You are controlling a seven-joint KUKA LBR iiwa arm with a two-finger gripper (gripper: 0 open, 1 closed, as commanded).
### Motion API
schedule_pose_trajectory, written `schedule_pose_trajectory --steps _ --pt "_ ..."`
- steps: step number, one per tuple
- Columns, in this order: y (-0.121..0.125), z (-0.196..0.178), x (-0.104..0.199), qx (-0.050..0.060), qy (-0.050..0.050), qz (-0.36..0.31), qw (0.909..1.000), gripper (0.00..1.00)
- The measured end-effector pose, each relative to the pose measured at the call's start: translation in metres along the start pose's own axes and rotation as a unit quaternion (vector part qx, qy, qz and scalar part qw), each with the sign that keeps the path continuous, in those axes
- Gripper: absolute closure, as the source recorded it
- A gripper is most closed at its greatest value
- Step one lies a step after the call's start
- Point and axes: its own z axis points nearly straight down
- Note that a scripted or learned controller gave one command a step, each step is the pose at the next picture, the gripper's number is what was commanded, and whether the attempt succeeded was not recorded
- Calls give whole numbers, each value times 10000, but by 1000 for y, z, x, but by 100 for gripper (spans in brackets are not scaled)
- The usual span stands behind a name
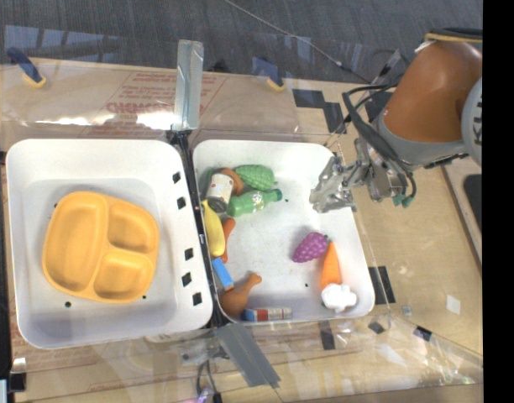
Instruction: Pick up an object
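Purple grapes just below-left of the tool

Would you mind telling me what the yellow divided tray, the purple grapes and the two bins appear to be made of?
The yellow tray looks like moulded plastic, smooth and matte, with rounded compartment edges. The purple grapes seem to be a plastic or rubber toy, with a bumpy one-piece surface; which of the two is unclear. The white bins look like thin formed plastic, slightly glossy, with soft rounded rims.
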Motion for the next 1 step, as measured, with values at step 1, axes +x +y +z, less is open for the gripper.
schedule_pose_trajectory --steps 1 --pt "1 5 2 -18 50 2 10000 0"
